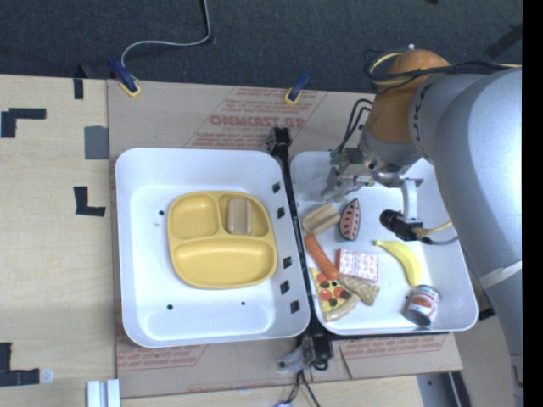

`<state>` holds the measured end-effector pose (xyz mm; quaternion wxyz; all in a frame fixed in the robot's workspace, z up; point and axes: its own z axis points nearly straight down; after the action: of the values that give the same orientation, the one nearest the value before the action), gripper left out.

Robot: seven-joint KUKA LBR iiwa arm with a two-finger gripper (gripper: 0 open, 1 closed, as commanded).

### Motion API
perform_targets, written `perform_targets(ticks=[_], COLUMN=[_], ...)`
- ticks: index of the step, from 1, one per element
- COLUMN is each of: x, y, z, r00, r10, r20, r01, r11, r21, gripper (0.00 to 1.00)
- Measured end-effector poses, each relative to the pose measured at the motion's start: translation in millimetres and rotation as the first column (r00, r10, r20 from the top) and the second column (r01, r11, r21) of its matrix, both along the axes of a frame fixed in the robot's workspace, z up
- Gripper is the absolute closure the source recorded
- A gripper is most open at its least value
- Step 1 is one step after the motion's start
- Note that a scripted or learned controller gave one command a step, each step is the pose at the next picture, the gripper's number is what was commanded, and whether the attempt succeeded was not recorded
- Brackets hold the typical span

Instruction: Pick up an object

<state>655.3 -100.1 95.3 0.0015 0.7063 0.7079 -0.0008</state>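
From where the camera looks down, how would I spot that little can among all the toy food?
Look at the right bin, the crowded one of the two white bins. Go to its near right corner, just below the banana. There the can lies tilted, silvery with a red label, the only shiny metal-looking thing among the toy foods.

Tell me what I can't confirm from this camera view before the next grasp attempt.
- Gripper: whether it is open or shut; too small and cluttered in the camera view.
- Right bin: its right wall and part of its floor are hidden behind the arm.
- Can: label too small to read.
- Yellow tray: brown item in its upper right compartment is too blurred to identify.
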Motion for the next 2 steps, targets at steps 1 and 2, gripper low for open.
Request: perform_targets(ticks=[1, 2], x=[-0.1, -0.1], y=[0.0, 0.4], z=[-0.2, 9.2], r00=[1.000, 1.000], r10=[0.000, 0.001], r20=[0.000, -0.001], r01=[0.000, -0.001], r11=[1.000, 1.000], r21=[0.000, 0.000], gripper=[0.00, 1.00])
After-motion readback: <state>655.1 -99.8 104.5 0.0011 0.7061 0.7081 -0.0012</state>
